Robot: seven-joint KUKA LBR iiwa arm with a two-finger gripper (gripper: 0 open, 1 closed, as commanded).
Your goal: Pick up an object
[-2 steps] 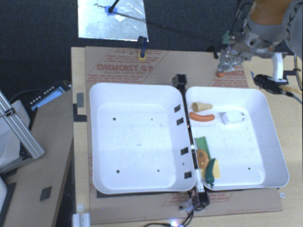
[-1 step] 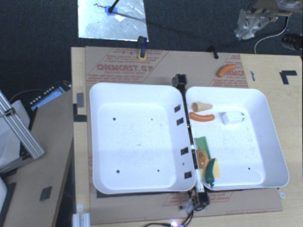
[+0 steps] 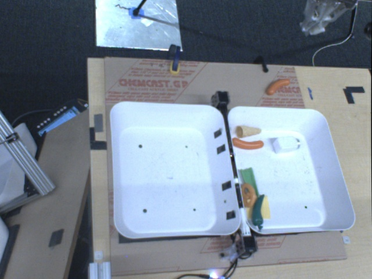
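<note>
At the near edge of the right shallow white bin [image 3: 334, 156], a green and yellow corn-like toy [image 3: 258, 209] lies against the divider, touching an orange piece [image 3: 249, 195] and a green flat strip [image 3: 246, 175]. Farther in sit an orange sausage toy [image 3: 248, 145], a small white cup [image 3: 285, 145] and a tan cone [image 3: 247, 131]. Another orange sausage [image 3: 278, 86] rests on the cardboard beyond the bin. The pale gripper [image 3: 317, 17] hangs far back at the top right; whether it is spread or pressed together cannot be told.
</note>
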